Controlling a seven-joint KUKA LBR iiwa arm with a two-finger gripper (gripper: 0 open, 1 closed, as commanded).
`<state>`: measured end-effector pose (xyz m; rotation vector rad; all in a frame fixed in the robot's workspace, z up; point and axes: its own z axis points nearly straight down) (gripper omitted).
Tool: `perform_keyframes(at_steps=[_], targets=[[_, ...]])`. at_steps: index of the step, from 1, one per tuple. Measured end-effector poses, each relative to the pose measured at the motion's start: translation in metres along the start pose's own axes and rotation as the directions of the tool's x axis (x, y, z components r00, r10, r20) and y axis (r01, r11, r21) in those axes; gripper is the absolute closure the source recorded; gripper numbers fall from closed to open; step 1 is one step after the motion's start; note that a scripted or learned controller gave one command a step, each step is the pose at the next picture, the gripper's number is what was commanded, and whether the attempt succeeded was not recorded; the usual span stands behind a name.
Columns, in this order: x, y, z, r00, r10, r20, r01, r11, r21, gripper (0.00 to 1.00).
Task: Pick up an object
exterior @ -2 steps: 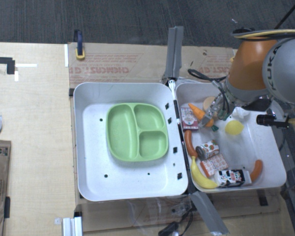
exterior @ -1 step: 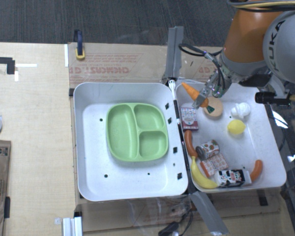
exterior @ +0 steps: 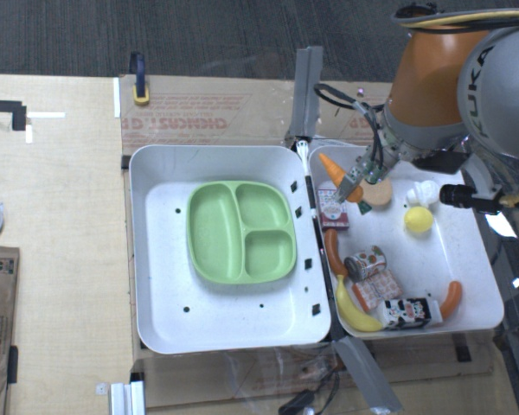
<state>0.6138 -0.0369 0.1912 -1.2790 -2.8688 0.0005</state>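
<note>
Crowding claw (exterior: 356, 182): carrot (exterior: 332, 169), bin wall (exterior: 312, 199).

The arm (exterior: 467, 67) is a thick, rounded machine with smooth grey casing. A wide, glossy orange band (exterior: 432, 67) wraps it above the wrist. On the grey shell at the far right, part of a dark lettered marking shows, cut off by the edge of the view. Below the band the wrist narrows into a darker grey collar. Thin black cables loop out on the left of the wrist and run along it to the small gripper (exterior: 356, 182).
</note>
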Motion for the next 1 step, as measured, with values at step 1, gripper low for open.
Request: perform_keyframes(at_steps=[1], targets=[[-0.0227, -0.0386, -0.0868, 0.983, 0.182, 0.002, -0.182, 0.983, 0.0, 1.0]])
